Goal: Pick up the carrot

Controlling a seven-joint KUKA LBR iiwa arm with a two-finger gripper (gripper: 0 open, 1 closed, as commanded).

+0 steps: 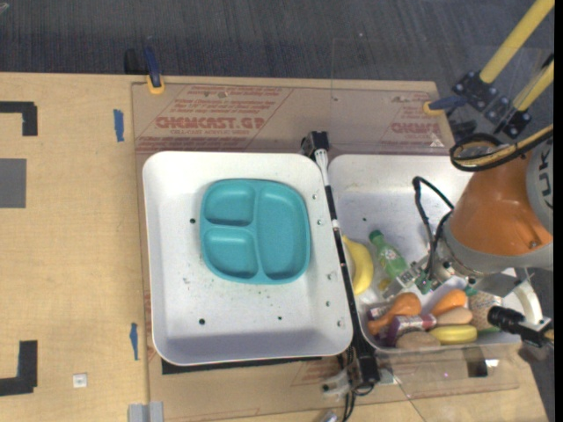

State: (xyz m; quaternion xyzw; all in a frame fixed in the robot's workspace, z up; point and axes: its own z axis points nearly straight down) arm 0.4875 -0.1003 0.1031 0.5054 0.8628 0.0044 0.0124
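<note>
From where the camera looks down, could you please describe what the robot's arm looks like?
The arm enters from the right: a bulky rounded orange band above grey wrist segments. A black cable loops beside it. The end effector is dark metal with small green parts, low over the right bin.

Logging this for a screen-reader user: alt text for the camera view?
The arm's gripper hangs over toy food heaped in the right bin, near an orange carrot and a banana. The left bin holds a teal divided plate.
</note>
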